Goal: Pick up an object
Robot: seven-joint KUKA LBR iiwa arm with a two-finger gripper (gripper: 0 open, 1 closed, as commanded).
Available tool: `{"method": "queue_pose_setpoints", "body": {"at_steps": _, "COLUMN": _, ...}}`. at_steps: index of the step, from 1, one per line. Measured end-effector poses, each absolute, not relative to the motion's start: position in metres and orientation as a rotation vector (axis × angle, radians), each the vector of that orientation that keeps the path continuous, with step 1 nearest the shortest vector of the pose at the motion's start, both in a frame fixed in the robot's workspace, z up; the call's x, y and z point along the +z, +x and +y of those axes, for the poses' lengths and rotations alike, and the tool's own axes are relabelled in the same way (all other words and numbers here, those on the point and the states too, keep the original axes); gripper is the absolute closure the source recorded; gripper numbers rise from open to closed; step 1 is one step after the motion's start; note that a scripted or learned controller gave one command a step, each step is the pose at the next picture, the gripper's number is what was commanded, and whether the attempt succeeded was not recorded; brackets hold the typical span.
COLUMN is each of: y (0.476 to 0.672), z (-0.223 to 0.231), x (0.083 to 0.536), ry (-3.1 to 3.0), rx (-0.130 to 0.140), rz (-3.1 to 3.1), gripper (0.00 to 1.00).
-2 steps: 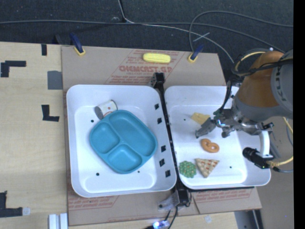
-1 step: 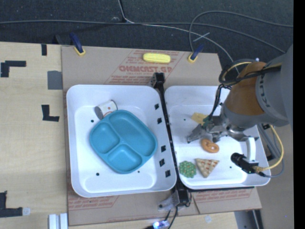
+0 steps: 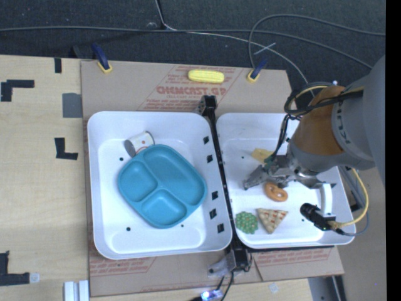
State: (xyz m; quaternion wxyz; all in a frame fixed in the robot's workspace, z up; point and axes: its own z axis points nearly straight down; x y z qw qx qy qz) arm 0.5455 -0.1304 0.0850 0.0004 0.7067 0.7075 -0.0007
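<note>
In the camera view, the gripper point(image 3: 262, 175) is hanging low in the right bin point(image 3: 238, 130), its dark metal fingers point(image 3: 254, 180) pointing left and splaying a little way apart, with nothing showing between them. The nearest candidate, a small orange-brown ring-shaped toy like a doughnut point(image 3: 276, 192), is lying just beside the fingers on their near side, touching or nearly so. A yellow wedge point(image 3: 261, 154) is sitting on the far side of the fingers, and a tan waffle-textured triangle point(image 3: 272, 218) and a bumpy green cluster point(image 3: 245, 222) are resting near the bin's front wall.

The risk, as I judge it, is that the fingers are sitting beside the doughnut, not around it, so closing here could grip air or nudge the smooth ring sideways. The bin floor is looking slick, so small hard toys could be sliding away under a glancing push.

In the left bin point(image 3: 100, 137), a glossy blue sectioned plate point(image 3: 161, 185) is lying flat, with a small tipped cup point(image 3: 139, 143) at its far-left edge. A yellow corn-like toy point(image 3: 205, 76) is resting on the cardboard on the bench point(image 3: 37, 168).
</note>
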Motion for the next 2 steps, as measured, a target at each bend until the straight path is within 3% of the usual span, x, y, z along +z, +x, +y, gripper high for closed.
{"method": "queue_pose_setpoints", "body": {"at_steps": 1, "y": 0.546, "z": -0.131, "x": 0.096, "ry": 2.218, "rx": -0.002, "rz": 2.22, "gripper": 1.0}}
{"method": "queue_pose_setpoints", "body": {"at_steps": 2, "y": 0.55, "z": -0.127, "x": 0.139, "ry": 2.218, "rx": 0.002, "rz": 2.222, "gripper": 1.0}}
